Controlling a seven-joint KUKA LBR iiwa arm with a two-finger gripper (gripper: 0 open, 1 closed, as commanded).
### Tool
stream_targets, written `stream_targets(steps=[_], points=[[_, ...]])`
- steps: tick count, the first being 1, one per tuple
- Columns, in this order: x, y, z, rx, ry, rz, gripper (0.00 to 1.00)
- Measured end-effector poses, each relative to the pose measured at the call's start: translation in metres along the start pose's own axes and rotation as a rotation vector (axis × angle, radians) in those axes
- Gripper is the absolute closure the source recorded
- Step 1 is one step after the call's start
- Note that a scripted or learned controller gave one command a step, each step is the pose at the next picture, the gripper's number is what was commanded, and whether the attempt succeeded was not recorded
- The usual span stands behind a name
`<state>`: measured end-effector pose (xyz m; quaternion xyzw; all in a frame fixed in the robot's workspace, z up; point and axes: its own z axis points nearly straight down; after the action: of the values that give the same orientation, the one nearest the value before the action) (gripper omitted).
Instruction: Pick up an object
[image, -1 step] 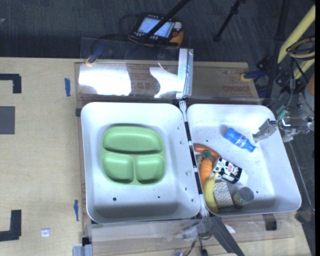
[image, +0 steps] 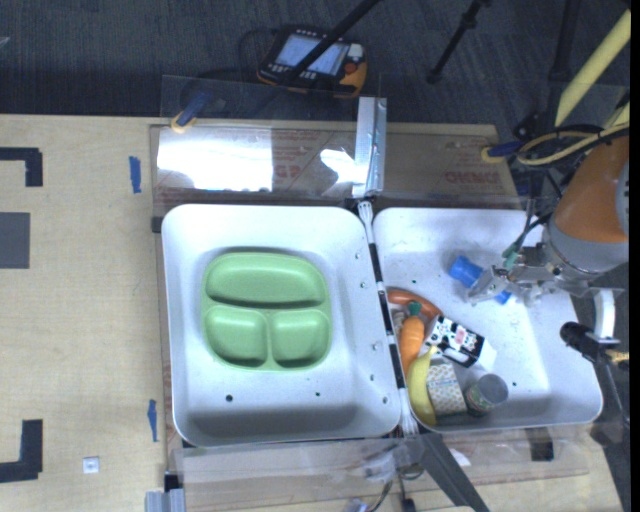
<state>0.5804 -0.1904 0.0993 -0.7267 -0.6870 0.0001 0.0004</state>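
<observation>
Writing: no brand or label is reading clearly; the black-and-white box (image: 459, 341) is showing dark print on white, too small to make out.
Blue object (image: 464, 270): a small, bright blue piece is lying in the right bin (image: 570, 400), toward its far edge, just beside the jaws.
Jaws (image: 498, 287): they are hanging low in the right bin, near its right edge; I cannot tell whether they are apart or together, nor whether anything is sitting between them.
Left-edge cluster: an orange carrot-like toy (image: 411, 333) and a yellow banana (image: 421, 389) are lying along the right bin's left edge, with the box just beside them.
Near-edge items: a patterned cup (image: 447, 388) and a grey can (image: 487, 392) are lying near the right bin's near edge.
Left bin (image: 190, 300): it is carrying a green divided tray (image: 267, 307) at its middle.
Tabletop (image: 80, 300): pale wood is showing left of the bins.
</observation>
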Motion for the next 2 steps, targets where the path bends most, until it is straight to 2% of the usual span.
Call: stream_targets(steps=[1, 2], points=[[0.015, 0.053, 0.014, -0.004, -0.002, -0.061, 0.0], [0.016, 0.054, 0.003, -0.005, -0.003, -0.064, 1.0]])
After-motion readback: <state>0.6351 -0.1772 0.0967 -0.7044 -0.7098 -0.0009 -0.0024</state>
